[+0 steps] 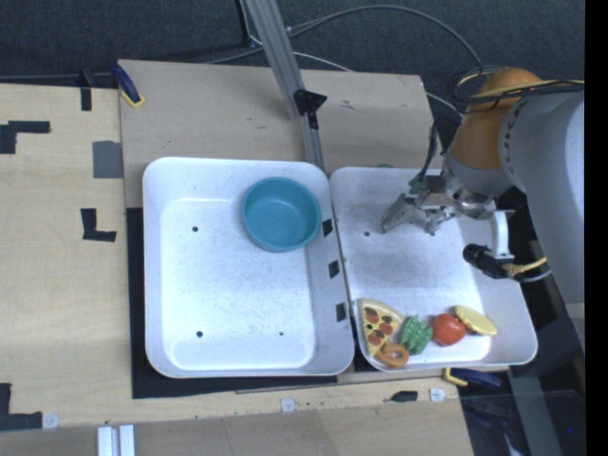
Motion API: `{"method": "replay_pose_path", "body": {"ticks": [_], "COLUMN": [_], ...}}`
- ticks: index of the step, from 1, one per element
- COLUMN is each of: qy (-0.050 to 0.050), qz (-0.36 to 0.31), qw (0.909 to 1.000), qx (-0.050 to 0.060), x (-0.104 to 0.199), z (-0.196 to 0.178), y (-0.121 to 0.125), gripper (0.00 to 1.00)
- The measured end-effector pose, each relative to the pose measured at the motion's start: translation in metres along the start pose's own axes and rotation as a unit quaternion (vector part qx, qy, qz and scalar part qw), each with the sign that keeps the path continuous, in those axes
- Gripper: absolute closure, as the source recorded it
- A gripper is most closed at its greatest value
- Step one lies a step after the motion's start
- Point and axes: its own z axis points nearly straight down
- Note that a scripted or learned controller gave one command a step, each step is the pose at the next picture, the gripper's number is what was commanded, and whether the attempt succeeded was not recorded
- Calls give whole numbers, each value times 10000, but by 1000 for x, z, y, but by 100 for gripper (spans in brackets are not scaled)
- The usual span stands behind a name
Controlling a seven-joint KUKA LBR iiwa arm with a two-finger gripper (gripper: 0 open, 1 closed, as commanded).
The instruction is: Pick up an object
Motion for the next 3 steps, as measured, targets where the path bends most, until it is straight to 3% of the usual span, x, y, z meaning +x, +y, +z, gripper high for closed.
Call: {"method": "replay_pose_path", "body": {"ticks": [1,3], "qy": [-3,-6], "qz": [-4,-1], "qw": [10000,10000], "qx": [-14,-36], "x": [0,3], "z": [-12,-103], "y": [1,-5], "gripper": [100,100]}}
